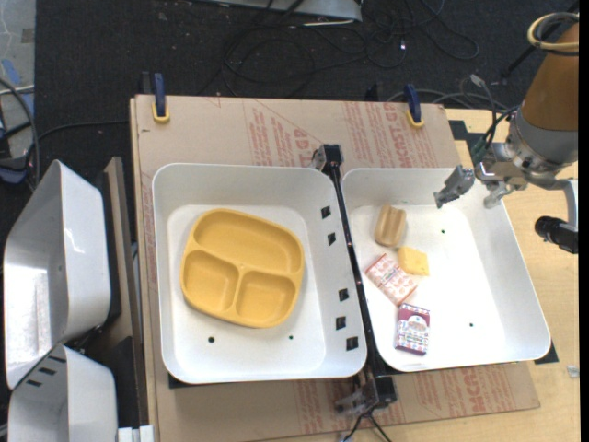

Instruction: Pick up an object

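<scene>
Hovering at the far right corner of the right bin (515,274), the gripper (469,188) with its fingers carrying nothing — no object between them; whether spread or clenched, impossible to tell at this size and slant.

Lying untouched in the right bin, all four candidates: nearest the fingers, down and to their left, a tan rounded block (390,226); just below that, a yellow wedge (414,262) touching or almost touching a pink-and-white packet (392,278); farthest from the fingers, toward the bin's near edge, a purple-and-white box (413,329) lying flat and a little apart from the rest.

Sitting well to the left of the fingers, in the left bin (175,191), a yellow divided plate (243,267) — beyond the black divider between the bins.

Judging progress: nothing lifted yet, nothing gripped, the pick barely beginning; remaining — choosing a target, moving down-left over it, descending, closing and raising it off the bin floor. Likely the easiest reach, the tan rounded block, being closest and standing clear of its neighbours; likely trickier, the wedge and packet crowding each other.
</scene>
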`<state>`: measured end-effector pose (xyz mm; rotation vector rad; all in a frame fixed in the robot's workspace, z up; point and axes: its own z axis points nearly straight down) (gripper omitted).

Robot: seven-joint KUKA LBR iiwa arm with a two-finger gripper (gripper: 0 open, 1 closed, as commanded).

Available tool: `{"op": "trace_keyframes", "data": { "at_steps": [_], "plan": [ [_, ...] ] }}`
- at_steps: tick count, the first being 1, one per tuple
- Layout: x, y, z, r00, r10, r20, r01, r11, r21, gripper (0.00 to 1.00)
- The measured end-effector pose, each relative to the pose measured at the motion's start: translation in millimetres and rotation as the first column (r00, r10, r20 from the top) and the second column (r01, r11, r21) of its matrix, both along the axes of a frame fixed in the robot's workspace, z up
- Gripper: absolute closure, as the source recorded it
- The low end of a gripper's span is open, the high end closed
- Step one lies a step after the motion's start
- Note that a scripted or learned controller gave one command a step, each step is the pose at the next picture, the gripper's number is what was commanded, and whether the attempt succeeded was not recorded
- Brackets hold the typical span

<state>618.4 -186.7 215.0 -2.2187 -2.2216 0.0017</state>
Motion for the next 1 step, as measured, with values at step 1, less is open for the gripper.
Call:
{"op": "trace_keyframes", "data": {
  "at_steps": [1],
  "plan": [
    [3.5, -2.1, -45.6, 1.000, -0.001, -0.003, 0.001, 1.000, 0.000, 0.00]
  ]
}}
